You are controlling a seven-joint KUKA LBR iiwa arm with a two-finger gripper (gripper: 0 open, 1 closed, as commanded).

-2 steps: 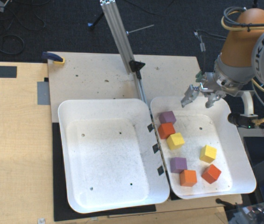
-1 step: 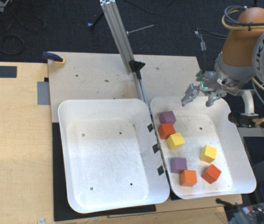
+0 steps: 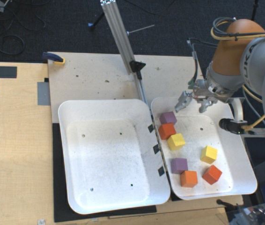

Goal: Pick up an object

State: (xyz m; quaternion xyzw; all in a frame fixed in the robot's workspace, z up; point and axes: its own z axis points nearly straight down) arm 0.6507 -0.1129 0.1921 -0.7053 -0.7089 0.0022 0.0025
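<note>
My gripper (image 3: 193, 104) hangs open over the far end of the right bin (image 3: 238, 146), its two grey fingers spread with nothing between them. Just below and left of it lie a purple block (image 3: 168, 117), an orange block (image 3: 166, 131) and a yellow block (image 3: 176, 141), close together along the bin's left wall. Nearer the front sit a second purple block (image 3: 179, 165), an orange block (image 3: 188, 178), a red-orange block (image 3: 212, 174) and a second yellow block (image 3: 209, 154).
The left bin (image 3: 105, 156) stands beside the right one. A slanted aluminium post (image 3: 121, 36) rises behind the bins. A small blue and yellow object (image 3: 53, 57) lies at the bench's far left corner. Black clips (image 3: 155, 148) line the gap between the bins.
</note>
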